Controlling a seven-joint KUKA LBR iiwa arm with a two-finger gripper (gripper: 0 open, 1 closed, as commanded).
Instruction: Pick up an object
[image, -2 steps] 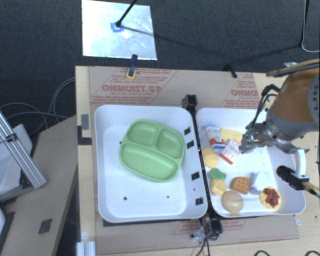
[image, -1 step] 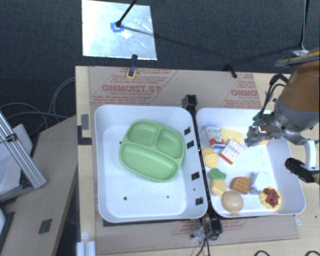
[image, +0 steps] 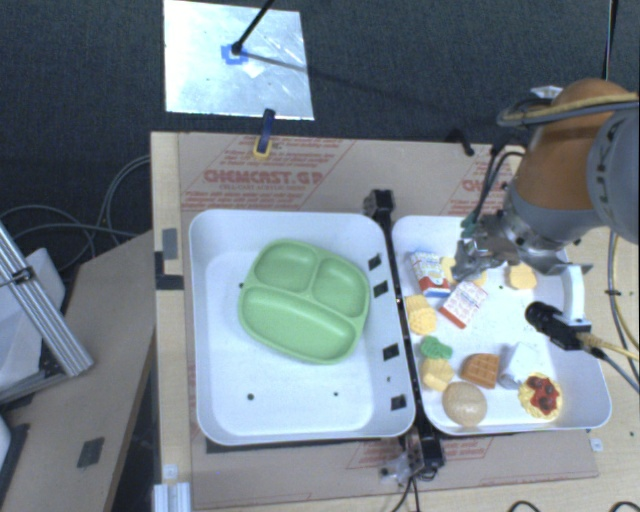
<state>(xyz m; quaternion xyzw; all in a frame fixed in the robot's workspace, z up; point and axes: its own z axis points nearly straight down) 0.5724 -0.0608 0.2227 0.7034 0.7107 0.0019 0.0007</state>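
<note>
- Dark carpet surrounds a bench topped with a printed cardboard sheet, on which two shallow white bins sit side by side, nearly touching along their inner walls.
- A sheet of shiny foil lies beyond the cardboard's far edge, and a slanted aluminium rail stands off the bench's left side.
- The left bin holds a green divided plate, lying flat near the bin's middle and slightly toward its far edge, with three compartments facing up.
- The right bin holds a scatter of toy foods.
- Near its far left corner lies a small white packet with a red and blue print; just beside it, toward the bin's middle, lies a red and white carton, tilted on the diagonal.
- Along the bin's left wall sit a yellow corn-like piece, a green broccoli-like piece and another yellow piece, running toward the near edge.
- A brown waffle lies near the middle of the near half, a pale round bun rests against the near edge, and a yellow disc with red topping sits by the near right corner.
- A yellow block lies near the far right part of the bin.
- The arm reaches in over the right bin's far right corner, and the gripper hangs low above the far half of that bin, close by the packet and the carton.
- Whether the pincer is released or clenched cannot be told, and nothing is seen caught in it.
</note>
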